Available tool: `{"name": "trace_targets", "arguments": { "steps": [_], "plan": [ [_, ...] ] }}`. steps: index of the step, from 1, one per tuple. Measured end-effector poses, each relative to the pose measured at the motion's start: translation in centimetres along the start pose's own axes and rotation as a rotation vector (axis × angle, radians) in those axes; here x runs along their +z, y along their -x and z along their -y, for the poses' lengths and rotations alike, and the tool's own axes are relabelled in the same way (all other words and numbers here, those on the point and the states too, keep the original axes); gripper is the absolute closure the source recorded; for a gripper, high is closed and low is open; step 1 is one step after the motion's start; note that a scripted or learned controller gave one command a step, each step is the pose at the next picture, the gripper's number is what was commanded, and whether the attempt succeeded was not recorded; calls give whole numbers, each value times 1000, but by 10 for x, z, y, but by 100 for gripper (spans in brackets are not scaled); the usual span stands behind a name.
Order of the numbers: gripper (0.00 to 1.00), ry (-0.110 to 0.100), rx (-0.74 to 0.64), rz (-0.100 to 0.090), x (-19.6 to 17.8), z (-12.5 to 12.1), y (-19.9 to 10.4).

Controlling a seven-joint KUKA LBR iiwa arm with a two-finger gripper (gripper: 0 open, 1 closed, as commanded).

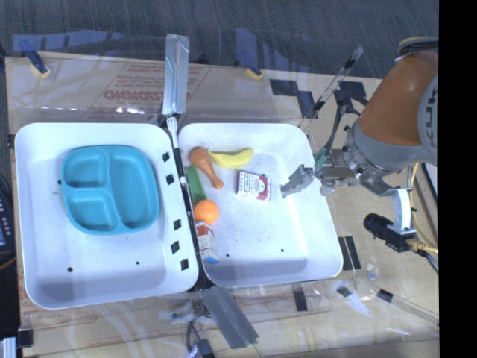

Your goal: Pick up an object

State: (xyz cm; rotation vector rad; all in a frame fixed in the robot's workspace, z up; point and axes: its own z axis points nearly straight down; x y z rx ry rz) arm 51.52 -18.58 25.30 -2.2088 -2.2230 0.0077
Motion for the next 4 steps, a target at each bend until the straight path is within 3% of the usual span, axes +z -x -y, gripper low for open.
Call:
{"name": "trace_targets", "arguments": {
  "steps": [1, 2, 3, 4],
  "plan": [
    [0, -1, -3, 1, 57, -81, 0],
    [0, 15, -125, 3, 156, -90, 0],
    [100, 18, -129, 5, 147, -92, 1],
    [0, 16, -129, 5, 148, -92, 1]
  ]
}}
